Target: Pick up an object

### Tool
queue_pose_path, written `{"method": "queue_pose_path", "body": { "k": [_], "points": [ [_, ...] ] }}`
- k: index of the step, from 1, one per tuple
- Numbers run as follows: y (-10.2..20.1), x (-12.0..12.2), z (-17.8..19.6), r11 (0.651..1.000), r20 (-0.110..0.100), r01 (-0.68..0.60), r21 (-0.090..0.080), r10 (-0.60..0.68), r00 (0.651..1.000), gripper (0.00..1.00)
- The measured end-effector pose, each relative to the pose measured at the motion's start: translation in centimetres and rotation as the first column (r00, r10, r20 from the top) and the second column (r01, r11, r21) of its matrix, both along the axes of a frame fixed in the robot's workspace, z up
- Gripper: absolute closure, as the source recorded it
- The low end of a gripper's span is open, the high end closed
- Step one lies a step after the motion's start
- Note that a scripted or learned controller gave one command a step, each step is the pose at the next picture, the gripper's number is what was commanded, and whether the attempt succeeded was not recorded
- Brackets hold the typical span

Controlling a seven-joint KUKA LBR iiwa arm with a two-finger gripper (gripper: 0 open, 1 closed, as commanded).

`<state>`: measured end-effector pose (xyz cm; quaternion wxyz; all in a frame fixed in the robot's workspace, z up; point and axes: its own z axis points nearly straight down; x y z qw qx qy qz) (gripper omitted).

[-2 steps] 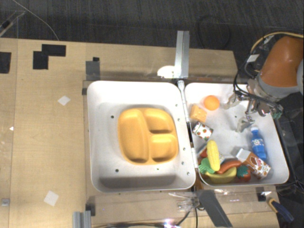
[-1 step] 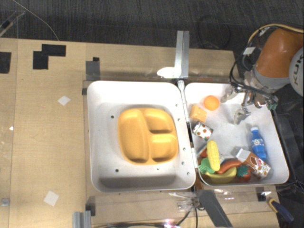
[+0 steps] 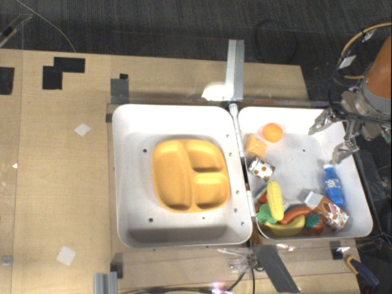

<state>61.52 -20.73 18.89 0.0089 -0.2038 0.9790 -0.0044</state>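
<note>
Camera view, arm: the gripper (image 3: 334, 138) hangs over the upper right corner of the right bin (image 3: 298, 122), reaching in from the right.
Camera view, jaws: spread apart, one finger (image 3: 319, 123) near the bin's top rim and the other lower down, with nothing between them.
Camera view, left bin (image 3: 131, 182): holds a yellow divided tray (image 3: 188, 174) lying flat in the middle.
Camera view, right bin top: an orange ball (image 3: 272, 132) sits near the upper middle, with an orange block (image 3: 256, 146) just beside it to the lower left.
Camera view, right bin middle: a white spotted cube (image 3: 261, 168) lies below the block.
Camera view, right bin bottom: a corn cob (image 3: 275, 201) rests on a heap of toy food (too jumbled to sort out piece by piece).
Camera view, right side: a blue bottle (image 3: 332, 187) lies just below the gripper, apart from the fingers; a brown packet (image 3: 332, 214) sits below it.
</note>
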Motion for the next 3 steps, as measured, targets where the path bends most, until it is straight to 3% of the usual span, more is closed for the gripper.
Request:
{"method": "queue_pose_path", "body": {
  "k": [1,2,3],
  "points": [
    [0.2,1.8,-10.0,0.961,-0.005,0.276,0.007,-0.276,0.961,0.0],
    [0.3,5.7,-8.4,0.949,-0.007,0.314,0.007,-0.314,0.949,0.0],
    [0.3,5.7,-8.4,0.949,-0.007,0.314,0.007,-0.314,0.949,0.0]
  ]
}}
